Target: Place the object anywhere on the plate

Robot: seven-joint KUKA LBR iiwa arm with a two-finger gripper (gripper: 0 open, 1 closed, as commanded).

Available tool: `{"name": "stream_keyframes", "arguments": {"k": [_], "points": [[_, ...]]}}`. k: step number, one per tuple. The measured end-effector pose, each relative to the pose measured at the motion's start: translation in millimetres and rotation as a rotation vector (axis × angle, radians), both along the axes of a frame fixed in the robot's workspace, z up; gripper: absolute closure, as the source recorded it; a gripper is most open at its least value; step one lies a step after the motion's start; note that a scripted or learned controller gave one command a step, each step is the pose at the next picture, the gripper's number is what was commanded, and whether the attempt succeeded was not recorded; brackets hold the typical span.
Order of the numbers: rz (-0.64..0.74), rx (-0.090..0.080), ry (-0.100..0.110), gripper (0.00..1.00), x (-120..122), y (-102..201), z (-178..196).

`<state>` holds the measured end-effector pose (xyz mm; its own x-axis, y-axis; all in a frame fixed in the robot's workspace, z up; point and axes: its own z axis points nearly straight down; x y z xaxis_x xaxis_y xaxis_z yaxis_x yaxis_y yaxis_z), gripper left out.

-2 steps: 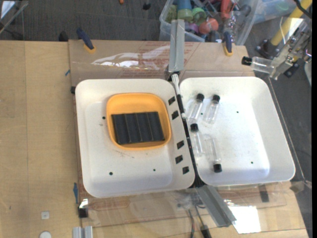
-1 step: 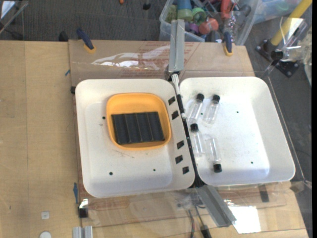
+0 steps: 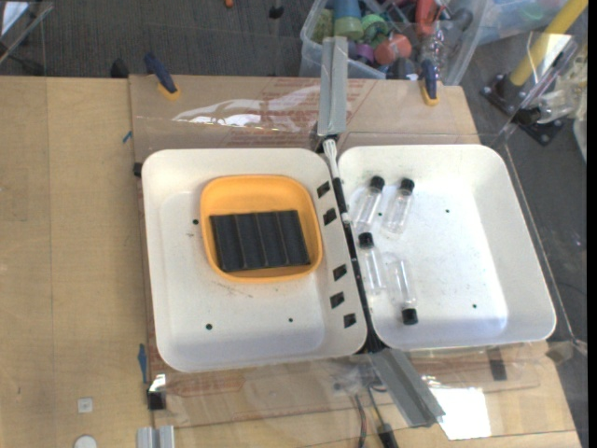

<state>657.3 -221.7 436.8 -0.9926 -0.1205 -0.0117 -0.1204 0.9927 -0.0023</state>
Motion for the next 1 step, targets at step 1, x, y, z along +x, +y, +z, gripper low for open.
{"name": "stream_keyframes", "arguments": {"k": [1], "points": [[0.361, -0.003, 0.0, 1.0, 11.1, 0.3, -0.1]]}}
